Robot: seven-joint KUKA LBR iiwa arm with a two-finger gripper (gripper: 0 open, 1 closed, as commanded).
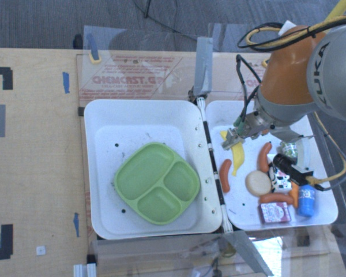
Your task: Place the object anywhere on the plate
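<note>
The green 3-compartment plate [156, 183] lies in the left bin [98, 154], while in the right bin [328, 209] the gripper [233, 138] hangs over the yellow banana [237, 154], its jaw state unclear.

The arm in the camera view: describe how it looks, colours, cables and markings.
The arm has rounded grey housings with a broad orange band above the wrist. Dark letters, partly cut off, run down the grey shell. Yellow and black cables loop over the orange section, and a thin black cable drops toward the small metallic grey gripper.
</note>
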